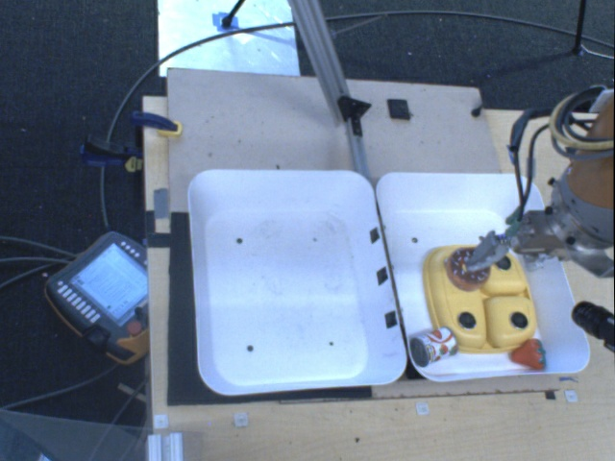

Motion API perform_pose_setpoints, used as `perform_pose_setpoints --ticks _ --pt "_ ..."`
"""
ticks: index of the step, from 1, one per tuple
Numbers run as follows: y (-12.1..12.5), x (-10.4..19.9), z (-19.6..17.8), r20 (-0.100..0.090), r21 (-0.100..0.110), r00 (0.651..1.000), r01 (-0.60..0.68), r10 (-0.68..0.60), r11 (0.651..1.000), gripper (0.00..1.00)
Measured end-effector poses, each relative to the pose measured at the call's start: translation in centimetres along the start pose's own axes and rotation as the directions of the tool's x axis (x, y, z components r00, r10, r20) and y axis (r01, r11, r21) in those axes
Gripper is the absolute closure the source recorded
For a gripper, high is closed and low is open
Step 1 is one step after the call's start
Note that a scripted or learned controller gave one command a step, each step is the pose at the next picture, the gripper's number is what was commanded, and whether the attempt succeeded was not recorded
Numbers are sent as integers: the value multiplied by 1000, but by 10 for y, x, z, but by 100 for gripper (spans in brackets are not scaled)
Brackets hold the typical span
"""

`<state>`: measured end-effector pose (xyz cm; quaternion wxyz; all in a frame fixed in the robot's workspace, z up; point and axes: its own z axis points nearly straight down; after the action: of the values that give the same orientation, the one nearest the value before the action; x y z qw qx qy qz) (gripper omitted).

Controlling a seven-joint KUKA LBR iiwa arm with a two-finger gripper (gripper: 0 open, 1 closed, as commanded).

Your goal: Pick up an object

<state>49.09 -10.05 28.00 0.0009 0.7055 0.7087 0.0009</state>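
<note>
the arm [588, 176] comes in from the right and its gripper [485, 254] sits low over the right bin [413, 205], directly above a brown, donut-like piece [467, 269] resting on the upper left part of a yellow tray [485, 301]. the gripper tips are right at that brown piece, seemingly touching it, but whether they are spread or closed around it cannot be told from this angle.

the yellow tray lies in the lower right part of the right bin, with dark round holes in its top. its lower edge runs close to the bin's near rim. a small can [432, 346] lies on its side just off the tray's lower left corner, hard against the bin's near left corner. a red object [528, 354] sits at the tray's lower right corner, near the bin's near right rim.

the upper left of the right bin is bare white floor, leaving free space between the tray and the far rim and the left wall. the left bin [279, 277] is broad bare floor with only small dark specks. the two bins meet along a shared middle edge marked by small black clips [381, 275].

a handheld control pad [101, 296] rests off the bench to the left.
</note>
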Motion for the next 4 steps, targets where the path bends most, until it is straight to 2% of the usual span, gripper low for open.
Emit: perform_pose_setpoints --ticks 1,2,3,4 --pt "10 -4 51 0 4 1000 -3 3 1000 0" --pt "5 0 95 -1 6 1000 -3 3 1000 0" --pt "11 4 155 -1 7 1000 -3 3 1000 0" --pt "12 3 142 0 1 1000 -2 2 1000 100"
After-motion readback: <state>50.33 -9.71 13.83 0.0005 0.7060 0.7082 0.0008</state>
